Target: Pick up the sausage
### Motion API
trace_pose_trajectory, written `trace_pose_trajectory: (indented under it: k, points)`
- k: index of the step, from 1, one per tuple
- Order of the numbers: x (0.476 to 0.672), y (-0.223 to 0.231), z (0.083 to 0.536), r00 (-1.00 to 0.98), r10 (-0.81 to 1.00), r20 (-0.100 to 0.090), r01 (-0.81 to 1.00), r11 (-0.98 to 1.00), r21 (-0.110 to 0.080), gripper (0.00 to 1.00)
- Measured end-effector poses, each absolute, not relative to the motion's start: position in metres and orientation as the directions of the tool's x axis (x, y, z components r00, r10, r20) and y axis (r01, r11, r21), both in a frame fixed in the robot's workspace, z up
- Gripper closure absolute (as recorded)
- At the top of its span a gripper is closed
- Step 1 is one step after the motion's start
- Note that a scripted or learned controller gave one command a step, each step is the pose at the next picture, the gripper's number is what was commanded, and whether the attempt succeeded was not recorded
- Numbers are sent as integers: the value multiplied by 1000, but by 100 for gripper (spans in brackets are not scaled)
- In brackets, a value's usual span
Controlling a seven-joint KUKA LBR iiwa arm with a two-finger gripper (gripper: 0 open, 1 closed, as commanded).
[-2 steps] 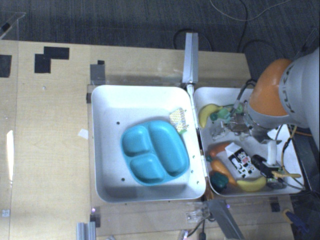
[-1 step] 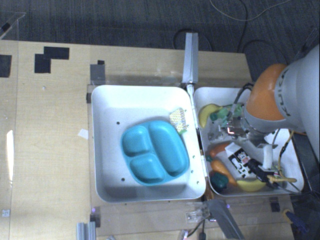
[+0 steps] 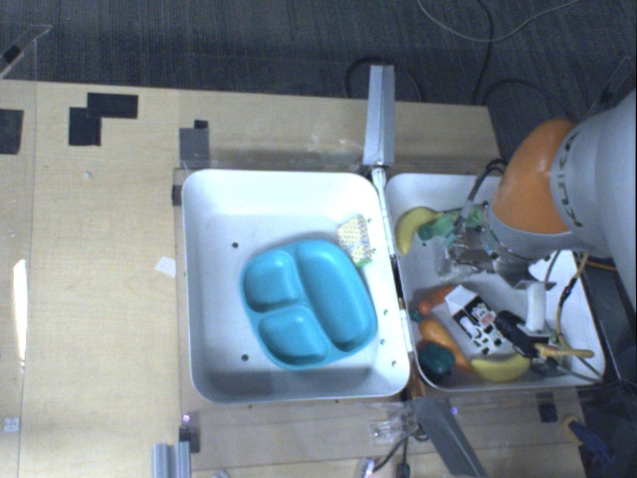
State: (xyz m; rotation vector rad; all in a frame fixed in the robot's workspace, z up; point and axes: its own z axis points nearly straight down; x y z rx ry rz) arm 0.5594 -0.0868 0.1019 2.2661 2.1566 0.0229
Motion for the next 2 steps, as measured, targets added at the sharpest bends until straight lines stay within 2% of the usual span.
trace_pose_trajectory:
  k: [1, 2]
  points:
    - [564, -103, 114, -266, 964, -2, 964, 266, 6, 100]
    - [566, -149, 91, -390, 921, -6, 921, 390, 9, 100]
